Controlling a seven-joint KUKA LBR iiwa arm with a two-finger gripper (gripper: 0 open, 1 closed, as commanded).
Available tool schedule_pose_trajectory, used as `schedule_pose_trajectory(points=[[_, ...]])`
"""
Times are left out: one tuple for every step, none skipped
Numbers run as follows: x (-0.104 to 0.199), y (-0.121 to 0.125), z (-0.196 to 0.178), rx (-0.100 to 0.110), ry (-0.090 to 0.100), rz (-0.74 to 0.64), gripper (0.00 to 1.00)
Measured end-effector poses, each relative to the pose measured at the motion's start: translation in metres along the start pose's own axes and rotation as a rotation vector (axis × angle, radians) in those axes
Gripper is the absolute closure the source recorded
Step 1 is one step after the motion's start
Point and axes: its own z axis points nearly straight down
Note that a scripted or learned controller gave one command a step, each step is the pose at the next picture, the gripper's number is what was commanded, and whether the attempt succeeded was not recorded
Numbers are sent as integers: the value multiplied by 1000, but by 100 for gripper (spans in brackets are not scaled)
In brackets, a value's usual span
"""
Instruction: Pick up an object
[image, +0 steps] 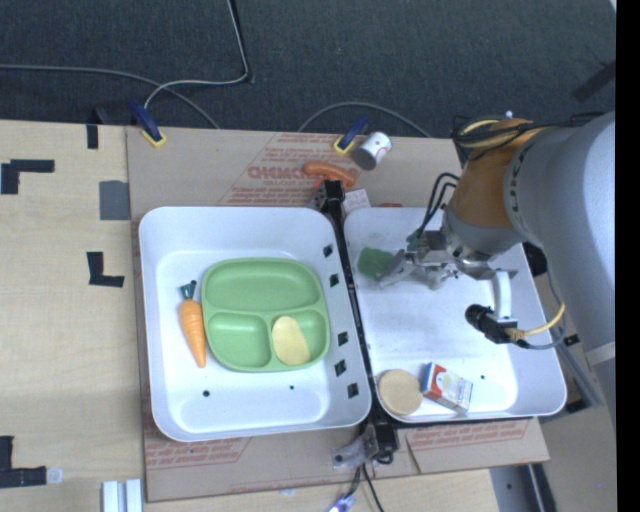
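In the right bin, a small green object lies near the left wall at the far end. My gripper is low over the bin floor just right of it, pointing left, its tip at the object's edge. I cannot tell whether they touch. A round tan disc and a small red, white and blue box lie at the bin's near edge. The left bin holds a green divided plate with a yellow piece in its right compartment. An orange carrot lies left of the plate.
The grey arm with its orange band crosses the right bin's far right corner, with a black cable hanging below it. Behind the bins, an orange sausage-like toy and a small white cylinder lie on the cardboard.
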Motion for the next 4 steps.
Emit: schedule_pose_trajectory(points=[[25, 45, 1, 4, 1, 0, 0], [25, 46, -10, 3, -1, -1, 100], [25, 46, -9, 3, -1, -1, 0], [26, 38, 1, 5, -2, 1, 0]])
